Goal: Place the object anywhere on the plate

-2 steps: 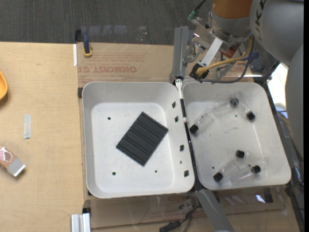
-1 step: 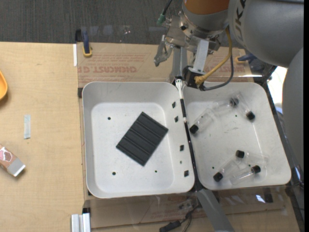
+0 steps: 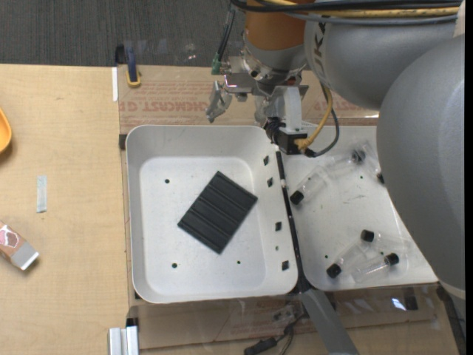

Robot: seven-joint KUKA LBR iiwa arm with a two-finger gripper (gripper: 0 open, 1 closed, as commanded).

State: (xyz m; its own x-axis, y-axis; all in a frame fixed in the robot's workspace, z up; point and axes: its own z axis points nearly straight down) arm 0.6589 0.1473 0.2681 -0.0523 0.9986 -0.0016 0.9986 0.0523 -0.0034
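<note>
Pincer (image 3: 238, 108) spread, holding nothing, beyond left bin (image 3: 140, 198) far rim. Black ribbed plate (image 3: 218, 211) inside. Clear vials (image 3: 362, 257) scattered in right bin (image 3: 414, 272).

Two shallow white bins side by side: left bin (image 3: 140, 220) and right bin (image 3: 414, 268). One black ribbed plate (image 3: 218, 211), lying flat in the left bin. About four clear small vials with black caps in the right bin, hard to count exactly because of the transparent bodies: one (image 3: 307, 187) near the divider, one (image 3: 353, 157) at the far side, and a loose group (image 3: 362, 257) near the front. On the wooden surface (image 3: 66, 124) at left, one small grey strip (image 3: 41, 194) and one wrapped packet (image 3: 15, 246).
</note>
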